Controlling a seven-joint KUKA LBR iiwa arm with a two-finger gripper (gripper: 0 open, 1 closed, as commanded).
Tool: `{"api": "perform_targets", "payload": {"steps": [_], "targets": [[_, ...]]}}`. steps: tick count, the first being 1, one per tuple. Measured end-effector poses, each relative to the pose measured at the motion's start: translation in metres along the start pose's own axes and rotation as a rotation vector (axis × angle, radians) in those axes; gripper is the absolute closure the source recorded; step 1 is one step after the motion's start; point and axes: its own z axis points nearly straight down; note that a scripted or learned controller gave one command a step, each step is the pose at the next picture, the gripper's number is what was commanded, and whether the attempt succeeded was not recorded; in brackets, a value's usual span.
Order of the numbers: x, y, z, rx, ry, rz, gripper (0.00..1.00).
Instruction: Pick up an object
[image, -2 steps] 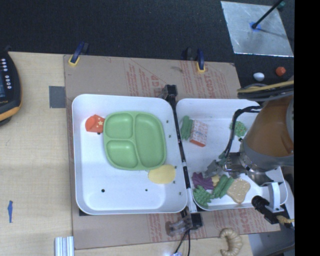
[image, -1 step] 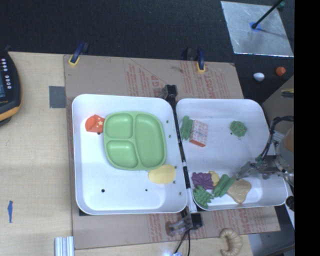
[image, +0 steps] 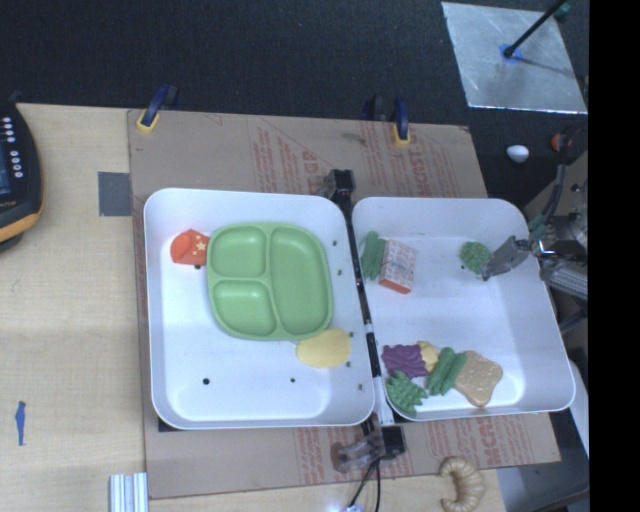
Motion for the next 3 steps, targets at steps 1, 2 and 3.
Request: {"api": "perform_targets", "payload": {"steps": [1, 2, 3], "targets": [[0.08, -0.055, 0.009, 0.023, 0.008, 0.0, 0.0], [0.124, -0.057, 0.058, 0.024, 0.006, 0.001, 0.0], [0.068, -0.06, 0.151, 0.024, 0.002, 0.01, 0.0]]}}
